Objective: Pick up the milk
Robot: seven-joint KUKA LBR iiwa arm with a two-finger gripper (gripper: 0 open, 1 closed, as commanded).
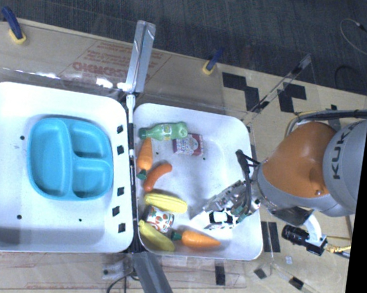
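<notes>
From the overhead camera, the grey arm with its orange band is reaching in from the right and dipping into the right bin point(250, 250), near that bin's front right corner. The gripper point(232, 203) is hanging low there, and directly under its tip, apparently touching it, is lying the milk point(222, 219), a small white carton with black cow patches. Whether the tool is clenched, released or grasping is something I cannot tell from here; the metal parts are blurring into the carton.

To the tool's left an orange carrot point(201, 240) is lying just beside the milk, with a yellow banana point(165, 203) and a small printed can point(159, 219) a little further left. Beyond those, near the divider, an orange sausage-like piece point(157, 173) and another carrot point(145, 155) are resting. Up and left of the tool are sitting a green bottle point(164, 131) and a dark red packet point(188, 144). Well apart, in the left bin point(0, 150), a blue compartment tray point(72, 158) is lying.

The milk looks to me like a light toy carton, stiff enough but probably smooth-sided and prone to slipping or twisting. I would be taking it across its two flat sides, near the middle, square to the faces, keeping clear of the carrot crowding it.
</notes>
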